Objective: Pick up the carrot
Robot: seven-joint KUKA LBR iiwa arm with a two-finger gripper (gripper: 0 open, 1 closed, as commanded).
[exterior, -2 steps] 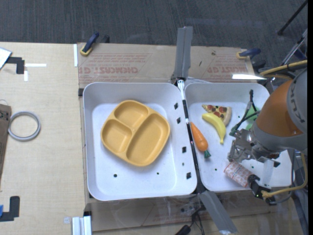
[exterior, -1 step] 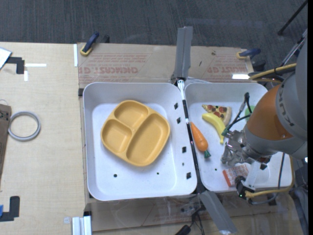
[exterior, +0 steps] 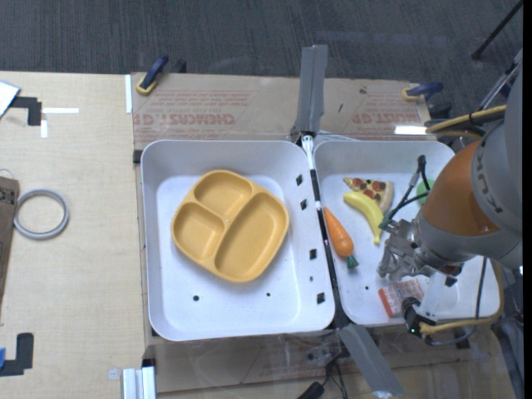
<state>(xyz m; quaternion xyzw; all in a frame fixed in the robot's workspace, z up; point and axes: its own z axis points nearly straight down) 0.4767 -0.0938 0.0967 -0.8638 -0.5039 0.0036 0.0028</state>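
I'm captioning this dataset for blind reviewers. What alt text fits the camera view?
A carrot lies at the left edge of the right bin, beside a banana and pizza slice, while the gripper hangs over that bin to the carrot's right. The left bin holds a yellow divided plate.

Single fixed overhead camera, slanted down on the bench.

Looks from above, far bench edge at top of frame, near edge at bottom. Wide enough to take in both bins whole: left bin (exterior: 158,248) near frame centre, right bin (exterior: 353,306) toward the right, wooden bench top (exterior: 75,289) stretching left, dark floor (exterior: 249,15) beyond. Arm (exterior: 470,202) enters from the right edge, closer to the lens than the bins.
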